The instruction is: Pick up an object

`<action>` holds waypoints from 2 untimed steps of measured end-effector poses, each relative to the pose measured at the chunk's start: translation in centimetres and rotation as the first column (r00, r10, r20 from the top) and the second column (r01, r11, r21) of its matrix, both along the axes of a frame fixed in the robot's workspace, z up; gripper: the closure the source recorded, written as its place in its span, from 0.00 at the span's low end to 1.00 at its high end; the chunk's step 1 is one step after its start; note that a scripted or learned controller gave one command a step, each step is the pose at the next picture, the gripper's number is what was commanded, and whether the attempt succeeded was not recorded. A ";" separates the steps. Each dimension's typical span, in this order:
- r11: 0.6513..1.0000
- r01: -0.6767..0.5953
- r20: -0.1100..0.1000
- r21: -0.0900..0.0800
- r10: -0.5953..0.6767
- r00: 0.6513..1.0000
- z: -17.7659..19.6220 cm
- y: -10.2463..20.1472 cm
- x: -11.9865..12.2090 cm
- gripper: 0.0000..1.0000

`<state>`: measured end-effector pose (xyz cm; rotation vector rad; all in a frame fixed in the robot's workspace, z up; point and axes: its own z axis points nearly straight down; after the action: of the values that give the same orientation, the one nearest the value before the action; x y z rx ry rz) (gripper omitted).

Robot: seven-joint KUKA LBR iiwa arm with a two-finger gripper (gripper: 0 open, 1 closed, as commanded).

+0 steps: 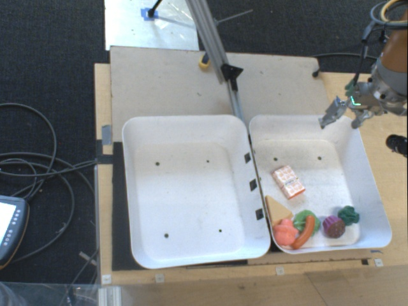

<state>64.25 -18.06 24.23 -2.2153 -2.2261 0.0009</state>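
Objects for picking lie in the right bin (366, 171): a small pink and white box (288, 182) near its middle, and along the near edge a tan wedge (275, 206), an orange-red piece (285, 232), a leafy green piece (305, 217), a red stick shape (304, 231), a dark purple ball (333, 226) and a dark green clump (349, 215).

The gripper (344, 115) hangs over the far right corner of that bin, its 2 fingers (331, 115) spread apart with nothing between them, well apart from the objects. Above it rises the grey arm (390, 75).

The left bin (137, 171) touches the right one. Both rest on a pale bench (159, 81). A grey pole (207, 24) slants across the bench. Dark carpet (44, 43) surrounds it, with black cables (38, 164) at the left.
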 end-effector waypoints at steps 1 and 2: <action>1.000 -0.002 0.003 -0.002 0.002 1.000 0.2 0.0 0.1 0.00; 1.000 -0.002 -0.002 0.000 0.002 1.000 -6.0 0.4 0.2 0.00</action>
<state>64.45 -17.61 18.23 -2.2118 -2.2275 0.0027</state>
